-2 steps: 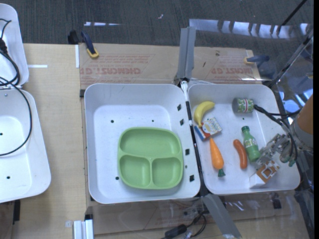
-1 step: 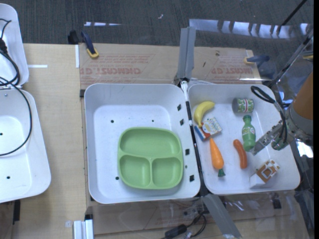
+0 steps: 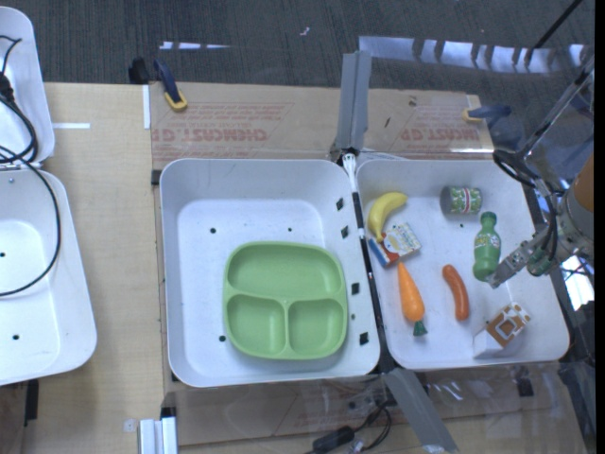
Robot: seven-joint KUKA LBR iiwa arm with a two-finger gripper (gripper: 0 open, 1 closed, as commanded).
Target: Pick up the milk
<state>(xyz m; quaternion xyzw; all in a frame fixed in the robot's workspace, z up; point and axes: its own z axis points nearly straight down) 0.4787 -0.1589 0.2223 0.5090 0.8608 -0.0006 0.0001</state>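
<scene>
Nearest the camera in the right bin (image 3: pixel 430 353), we find the milk carton (image 3: pixel 504 326), a small brown and white box lying tipped over in the near right corner, close against the bin's near wall. Its long axis runs at a slant, from near left up to far right.

From the gripper (image 3: pixel 511 264) the carton lies toward the near side and only slightly to the left, a short drop away. The gripper hangs over the right side of this bin, just beside the green bottle (image 3: pixel 486 246), its tip seeming to touch or nearly touch the bottle's lower part. We cannot tell whether its jaws are apart or together, and we see nothing held in them.

We judge that the coming move is a shift toward the near wall, then a descent, with the jaws set across the carton's short side.

Room is tight: the corner walls hem the carton on two sides, and the red sausage (image 3: pixel 457 292) lies near on its left. Farther left sit the carrot (image 3: pixel 410 296), the banana (image 3: pixel 383 212) and a small can (image 3: pixel 460 200) at the far side.

In the left bin (image 3: pixel 189 348), a green divided plate (image 3: pixel 285 300) rests on the white floor, well apart from the work.
</scene>
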